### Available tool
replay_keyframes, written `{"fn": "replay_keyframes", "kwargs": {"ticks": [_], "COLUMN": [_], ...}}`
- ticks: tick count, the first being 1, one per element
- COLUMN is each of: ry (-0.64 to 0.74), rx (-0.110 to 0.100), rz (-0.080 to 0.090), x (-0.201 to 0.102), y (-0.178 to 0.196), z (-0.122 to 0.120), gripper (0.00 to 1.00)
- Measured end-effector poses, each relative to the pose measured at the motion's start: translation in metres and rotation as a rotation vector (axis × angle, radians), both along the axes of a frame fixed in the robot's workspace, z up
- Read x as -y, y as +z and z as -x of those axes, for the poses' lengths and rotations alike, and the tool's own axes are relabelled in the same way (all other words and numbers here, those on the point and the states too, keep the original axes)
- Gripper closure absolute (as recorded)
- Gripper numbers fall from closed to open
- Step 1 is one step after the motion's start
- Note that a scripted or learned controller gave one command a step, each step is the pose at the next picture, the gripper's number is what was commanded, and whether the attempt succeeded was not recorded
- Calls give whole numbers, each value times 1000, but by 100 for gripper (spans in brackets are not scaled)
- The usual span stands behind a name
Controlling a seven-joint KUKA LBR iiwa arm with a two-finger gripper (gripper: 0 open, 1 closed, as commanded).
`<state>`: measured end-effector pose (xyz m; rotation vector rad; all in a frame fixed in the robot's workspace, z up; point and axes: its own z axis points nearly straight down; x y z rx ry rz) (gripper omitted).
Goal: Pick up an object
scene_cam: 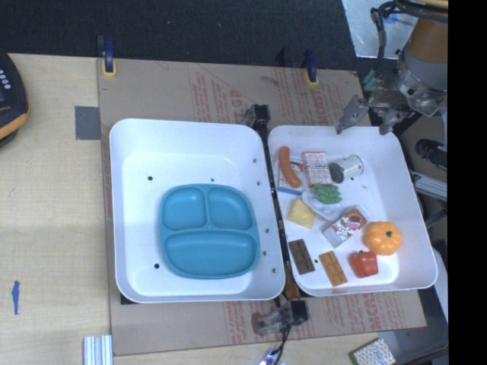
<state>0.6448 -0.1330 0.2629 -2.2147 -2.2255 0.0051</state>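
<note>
My gripper (368,120) hangs over the far edge of the right bin (415,204), its two fingers spread apart with nothing between them. The right bin holds several small items: a sausage (288,166), a red-and-white packet (316,166), a grey can (348,168) on its side, a green broccoli piece (328,194), a yellow cheese wedge (301,214), a small carton (346,227), an orange pumpkin (382,238), a red pepper (364,264), a brown bar (301,255) and a tan cracker (332,268). The can lies closest to the gripper, a little nearer the camera.
The left bin (129,204) holds a blue divided plate (209,231). Both bins rest on a cardboard sheet (190,90) held by blue clamps. A dark device (11,93) sits at the bench's left edge. The grey arm with orange band (426,44) fills the upper right.
</note>
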Motion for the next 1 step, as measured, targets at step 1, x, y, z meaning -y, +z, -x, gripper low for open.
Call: {"fn": "replay_keyframes", "kwargs": {"ticks": [1], "ry": [-1], "rx": [-20], "rz": [-5], "x": [-33], "y": [-151], "z": [65], "gripper": [0]}}
